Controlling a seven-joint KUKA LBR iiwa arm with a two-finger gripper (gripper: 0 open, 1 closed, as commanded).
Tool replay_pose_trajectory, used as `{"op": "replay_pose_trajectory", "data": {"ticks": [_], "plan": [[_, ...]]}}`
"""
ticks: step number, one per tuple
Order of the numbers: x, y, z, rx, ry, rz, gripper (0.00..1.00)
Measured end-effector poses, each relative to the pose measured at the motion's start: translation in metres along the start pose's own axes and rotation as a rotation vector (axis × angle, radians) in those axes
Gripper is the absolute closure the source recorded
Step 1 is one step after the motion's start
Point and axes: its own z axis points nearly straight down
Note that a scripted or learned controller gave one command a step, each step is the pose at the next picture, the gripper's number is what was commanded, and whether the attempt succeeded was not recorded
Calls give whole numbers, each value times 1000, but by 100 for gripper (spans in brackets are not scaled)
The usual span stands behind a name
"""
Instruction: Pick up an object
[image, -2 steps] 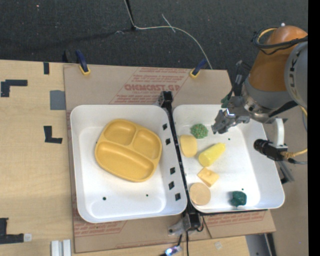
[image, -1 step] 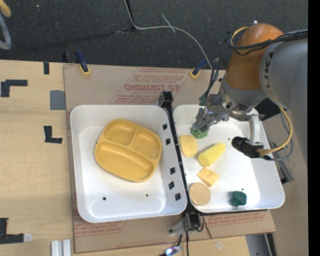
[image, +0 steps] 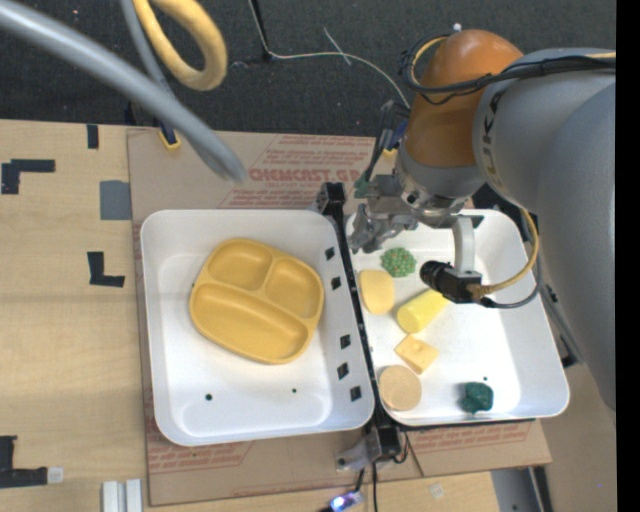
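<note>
In the right bin (image: 520, 390) lie several small items: a green bumpy ball (image: 399, 262), a pale yellow egg-shaped piece (image: 377, 291), a yellow block (image: 421, 310), an orange-yellow cube (image: 416, 353), a tan round disc (image: 400, 387) and a dark green lump (image: 477, 397). My gripper (image: 372, 228) hangs over the bin's far left corner, just above and left of the green ball. Nothing shows between its fingers.
The left bin (image: 170, 400) holds a yellow divided plate (image: 258, 298). A black divider (image: 345, 300) with clips runs between the bins. A grey tube and a yellow loop (image: 185, 40) hang over the far left. My arm's bulk covers the right side.
</note>
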Motion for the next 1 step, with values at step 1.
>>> {"op": "replay_pose_trajectory", "data": {"ticks": [1], "plan": [[62,2,2,1,-1,0,100]]}}
